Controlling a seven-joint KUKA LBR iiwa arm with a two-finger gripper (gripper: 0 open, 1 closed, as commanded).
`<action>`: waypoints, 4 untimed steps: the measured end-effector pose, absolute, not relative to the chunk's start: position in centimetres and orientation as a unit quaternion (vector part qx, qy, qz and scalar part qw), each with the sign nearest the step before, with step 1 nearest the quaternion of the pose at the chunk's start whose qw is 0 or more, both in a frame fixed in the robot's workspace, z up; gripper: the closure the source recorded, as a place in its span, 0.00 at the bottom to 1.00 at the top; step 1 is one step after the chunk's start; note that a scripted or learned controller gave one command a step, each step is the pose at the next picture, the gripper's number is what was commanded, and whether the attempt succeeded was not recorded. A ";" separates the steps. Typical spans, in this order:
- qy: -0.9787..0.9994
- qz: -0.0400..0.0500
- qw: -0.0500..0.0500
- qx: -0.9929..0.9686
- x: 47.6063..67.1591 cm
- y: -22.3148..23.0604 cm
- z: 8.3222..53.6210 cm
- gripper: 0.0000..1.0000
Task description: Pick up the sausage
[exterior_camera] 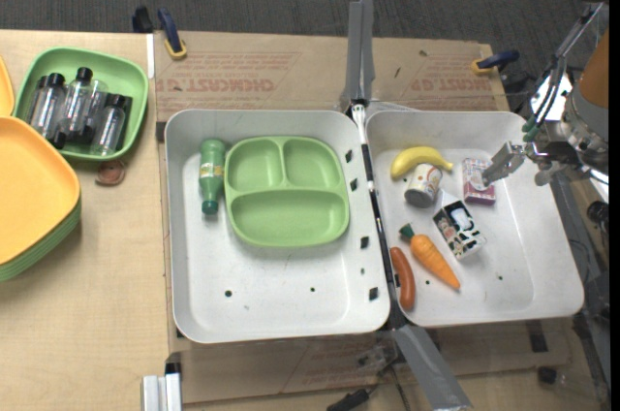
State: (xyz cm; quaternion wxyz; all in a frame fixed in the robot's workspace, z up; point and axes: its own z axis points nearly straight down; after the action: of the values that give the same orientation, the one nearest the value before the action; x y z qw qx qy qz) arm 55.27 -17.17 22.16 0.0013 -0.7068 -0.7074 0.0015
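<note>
The sausage is a reddish-brown link lying lengthwise against the left wall of the right bin, near its front corner. An orange carrot lies just to its right, close beside it. My gripper hovers over the right side of that bin, next to a pink box and well away from the sausage. Its fingers stand open with nothing between them.
The right bin also holds a banana, a small can and a printed carton. In the left bin are a green divided plate and a green bottle. Off to the left stand yellow plates and a green tray of vials.
</note>
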 end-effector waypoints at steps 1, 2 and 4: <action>-0.707 0.002 0.002 -0.707 55.3 -17.3 23.0 1.00; -0.636 -0.004 -0.005 -0.771 58.0 -17.6 10.0 1.00; -0.633 -0.005 -0.004 -0.774 57.3 -22.0 10.1 1.00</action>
State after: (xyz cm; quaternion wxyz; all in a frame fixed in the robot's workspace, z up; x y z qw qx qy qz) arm 57.31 -22.01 10.07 -0.0042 -0.7743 -0.6328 -0.0052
